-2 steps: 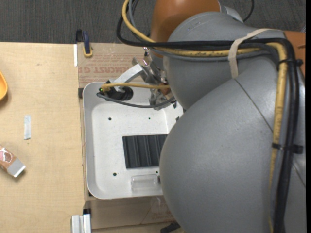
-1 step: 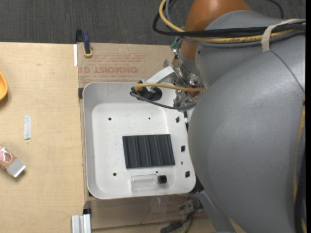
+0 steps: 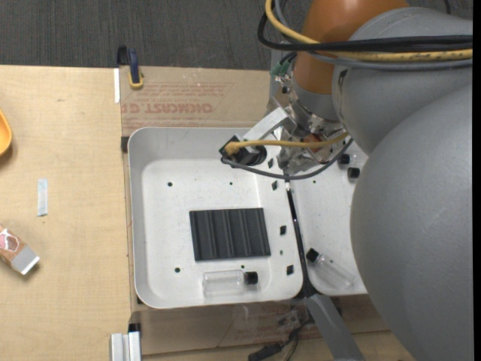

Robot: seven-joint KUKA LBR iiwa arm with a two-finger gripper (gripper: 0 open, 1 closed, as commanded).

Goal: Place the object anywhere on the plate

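Note:
A black ribbed rectangular plate [image 3: 229, 233] lies flat in the middle of the left white bin [image 3: 150, 201]. Just in front of it, near the bin's front wall, a clear small bottle with a black cap [image 3: 228, 281] lies on its side. A second clear bottle with a black cap [image 3: 328, 268] lies in the right bin [image 3: 331, 201], close to the divider. The gripper [image 3: 304, 140] hangs below the orange band over the back of the divider between the bins, largely hidden by the wrist and cables. I see nothing held in it.
The grey arm covers most of the right bin. A yellow and black cable end [image 3: 242, 152] reaches over the left bin's back right corner. Outside, on the wooden bench at the left, lie a wrapped bar [image 3: 16, 251], a small grey strip [image 3: 43, 198] and an orange item [image 3: 4, 135].

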